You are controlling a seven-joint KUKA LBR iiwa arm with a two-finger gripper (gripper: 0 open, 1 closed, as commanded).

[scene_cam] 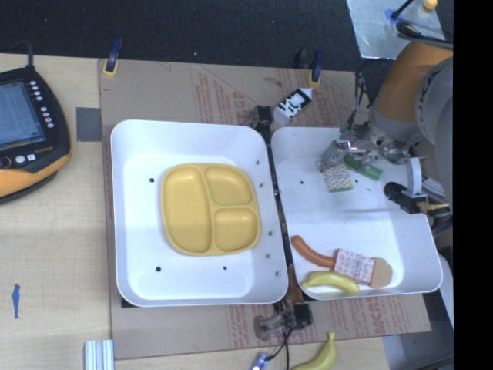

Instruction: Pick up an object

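Bananas come first: 1 banana (321,355) lies on the tabletop (54,237) at the near edge, outside the bins, and a 2nd banana (330,283) lies inside the right bin (370,222) along its near wall. Just behind that one sits a sausage (311,252), and to its right a small packet (361,267) with red print, touching the 2nd banana's far end.

Left bin (131,206) holds a yellow divided plate (209,208) with 3 compartments, lying flat near the middle.

Further back in the right bin, a small square sachet (337,178) lies tilted, just below the claw (344,154). The claw is low over the bin's far part, near a green item (365,166) beside it. Whether its fingers are apart or closed cannot be told, and nothing can be seen held between them. The grey arm (420,91) with its orange band reaches in from the right.

At the far left of the tabletop rests an orange-edged control pendant (27,129) with a lit screen. Blue clamps (112,56) pin the cardboard sheet at its far edge.
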